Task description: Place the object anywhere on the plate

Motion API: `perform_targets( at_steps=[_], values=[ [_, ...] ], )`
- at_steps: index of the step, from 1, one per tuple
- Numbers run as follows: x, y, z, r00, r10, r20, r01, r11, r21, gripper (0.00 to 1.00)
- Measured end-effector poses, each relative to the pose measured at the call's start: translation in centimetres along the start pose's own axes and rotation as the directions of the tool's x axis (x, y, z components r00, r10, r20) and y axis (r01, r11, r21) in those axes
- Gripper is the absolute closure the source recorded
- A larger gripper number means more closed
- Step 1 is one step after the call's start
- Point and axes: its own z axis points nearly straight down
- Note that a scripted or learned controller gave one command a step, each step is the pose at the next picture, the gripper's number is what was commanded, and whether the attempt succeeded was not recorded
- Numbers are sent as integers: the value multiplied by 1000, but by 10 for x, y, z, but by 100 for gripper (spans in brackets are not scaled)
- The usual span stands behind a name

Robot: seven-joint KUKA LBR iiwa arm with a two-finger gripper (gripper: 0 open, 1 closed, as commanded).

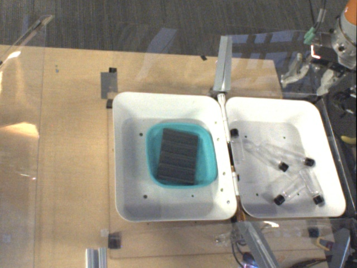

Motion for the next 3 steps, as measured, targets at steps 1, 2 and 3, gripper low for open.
perform_targets(
  at_steps=[1,2,3],
  values=[
    [-48,-28,-37,991,132,2,-132,991,1,0],
    [-96,6,-45,965,264,4,-264,965,3,0],
    [-99,-26,-45,924,382,4,-383,924,4,0]
  ],
)
